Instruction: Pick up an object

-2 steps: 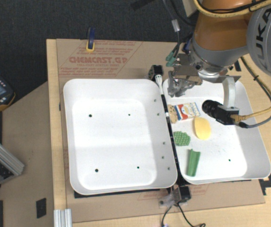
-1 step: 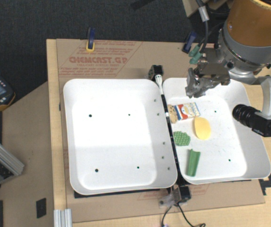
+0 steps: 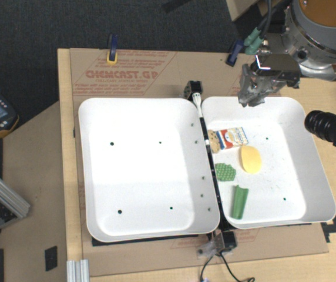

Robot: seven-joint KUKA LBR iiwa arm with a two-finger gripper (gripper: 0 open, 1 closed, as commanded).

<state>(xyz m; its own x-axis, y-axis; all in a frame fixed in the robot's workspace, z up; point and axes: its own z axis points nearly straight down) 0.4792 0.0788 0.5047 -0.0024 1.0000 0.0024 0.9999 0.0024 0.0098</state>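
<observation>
My gripper (image 3: 251,98) hangs over the far edge of the right bin (image 3: 309,175), above and behind the objects. Nothing shows between its fingers. In the right bin lie a small red, white and orange packet (image 3: 228,138) near the divider, a yellow oval piece (image 3: 251,159) just below it, a green bumpy round piece (image 3: 225,171) to its left, and a green stick-shaped piece (image 3: 239,201) toward the front. All of them rest on the bin floor, well in front of the gripper.
The left bin (image 3: 141,169) sits beside the right one, with a black clip (image 3: 193,90) at the far end of the shared rim. Both bins rest on a cardboard sheet (image 3: 127,69) with a yellow and blue clamp (image 3: 113,51) at its back.
</observation>
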